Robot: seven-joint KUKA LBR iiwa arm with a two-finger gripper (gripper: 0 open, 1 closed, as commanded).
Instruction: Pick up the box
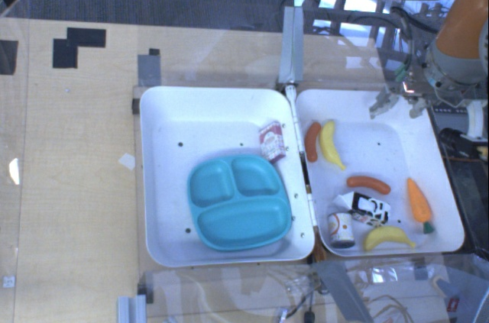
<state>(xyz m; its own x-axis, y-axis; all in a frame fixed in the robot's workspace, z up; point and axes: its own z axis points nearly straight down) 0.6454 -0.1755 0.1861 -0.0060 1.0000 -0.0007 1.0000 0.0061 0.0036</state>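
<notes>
Gripper point(398, 103) hanging over the right bin's point(439, 161) far edge, fingers spread, nothing between them. Box point(272, 141) well apart to its left, in the left bin point(164, 161), leaning near the dividing wall, just beyond the blue tray point(238, 201). Red-and-white print on the box too small to read.

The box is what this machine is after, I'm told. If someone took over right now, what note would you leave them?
Gripper: jaws open, holding nothing, hovering over the top right of the right bin.
Box: small, red and white, in the left bin, by its right wall, just above the blue divided plate.
Done: nothing yet; the box is untouched.
Left: cross to the left bin, come down on the box, close on it, lift. The wall and the plate crowd it, so the grasp may be tight.
</notes>
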